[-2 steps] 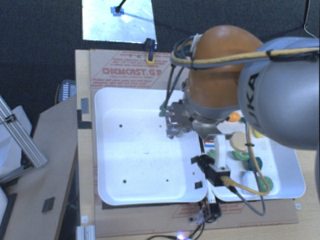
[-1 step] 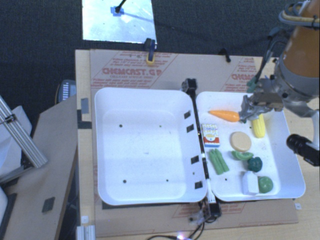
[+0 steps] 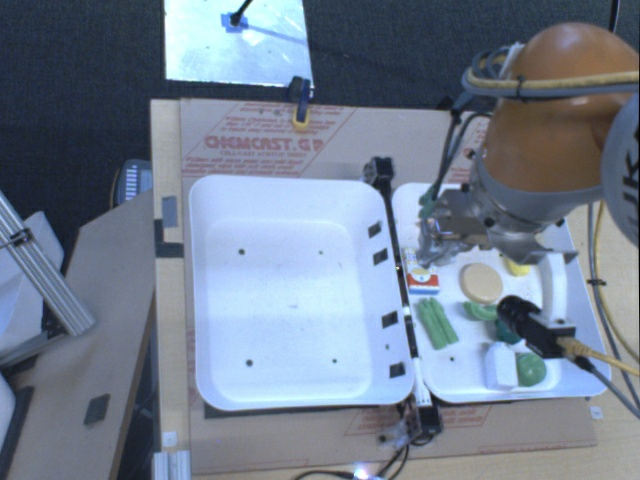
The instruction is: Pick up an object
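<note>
My gripper (image 3: 432, 251) hangs low over the left part of the right bin (image 3: 455, 388), under the grey wrist and big orange band. Just below its tip lies a small white card with red and blue marks (image 3: 424, 284). A green ridged piece (image 3: 436, 321) lies below that. To the right sit a cream round disc (image 3: 481, 283), a green ring-shaped piece (image 3: 478, 311), a yellow bit (image 3: 518, 266), a white cylinder (image 3: 553, 284), a white block (image 3: 498, 366) and a green ball (image 3: 531, 369). I see nothing between the fingers.
The left bin (image 3: 290, 288) stands beside the right one, with black clips (image 3: 385, 258) along the shared rim. Both rest on a cardboard sheet (image 3: 270, 138). A shiny metal plate (image 3: 235, 28) lies at the back. A grey ramp (image 3: 80, 298) sits at the left.
</note>
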